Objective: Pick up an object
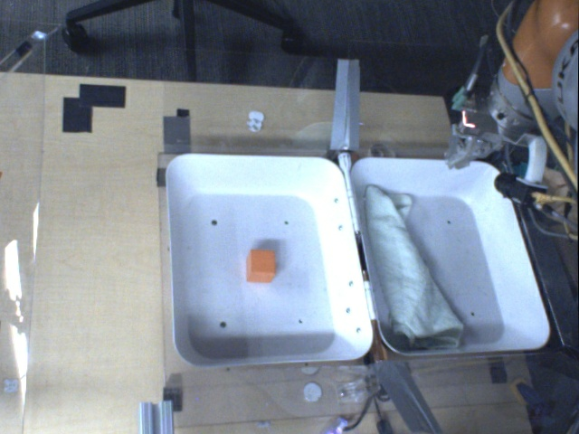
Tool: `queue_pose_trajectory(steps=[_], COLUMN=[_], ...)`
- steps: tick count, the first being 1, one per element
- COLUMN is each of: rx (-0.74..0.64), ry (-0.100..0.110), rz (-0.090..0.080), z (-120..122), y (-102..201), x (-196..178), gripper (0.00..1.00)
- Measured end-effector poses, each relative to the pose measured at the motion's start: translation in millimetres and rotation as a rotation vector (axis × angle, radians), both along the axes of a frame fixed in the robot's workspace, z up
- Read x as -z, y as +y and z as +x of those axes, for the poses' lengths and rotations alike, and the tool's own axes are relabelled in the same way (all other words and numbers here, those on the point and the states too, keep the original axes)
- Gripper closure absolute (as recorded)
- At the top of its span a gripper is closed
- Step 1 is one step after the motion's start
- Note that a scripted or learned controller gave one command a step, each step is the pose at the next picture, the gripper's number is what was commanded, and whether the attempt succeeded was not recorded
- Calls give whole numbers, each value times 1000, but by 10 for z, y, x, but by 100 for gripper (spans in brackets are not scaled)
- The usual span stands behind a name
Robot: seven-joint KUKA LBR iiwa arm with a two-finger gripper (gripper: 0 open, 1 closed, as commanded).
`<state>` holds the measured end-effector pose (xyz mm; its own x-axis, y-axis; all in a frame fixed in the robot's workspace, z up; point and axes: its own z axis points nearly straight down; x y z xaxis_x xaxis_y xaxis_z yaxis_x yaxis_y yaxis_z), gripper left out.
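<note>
A small orange cube (261, 266) rests on the floor of the left bin (194, 328), a little left of its middle. A crumpled grey-white cloth (407, 269) lies along the left side of the right bin (516, 287), running from its far left corner down to the near edge. My gripper (463, 149) hangs over the far right corner of the right bin, above the rim and well away from both the cloth and the cube. Its tips are small and blurred against the bin rim.
A metal divider post (346, 107) stands at the far end between the two bins. Cables and the orange-banded arm (543, 25) crowd the upper right. Black tape marks (90, 105) lie on the wooden bench at the far left.
</note>
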<state>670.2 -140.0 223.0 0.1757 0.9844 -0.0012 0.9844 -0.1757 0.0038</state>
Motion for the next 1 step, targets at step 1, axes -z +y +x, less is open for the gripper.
queue_pose_trajectory(steps=[1], rx=[-301], ry=[0], rz=[-1], z=[-281], y=[-33], x=[-443], gripper=[100])
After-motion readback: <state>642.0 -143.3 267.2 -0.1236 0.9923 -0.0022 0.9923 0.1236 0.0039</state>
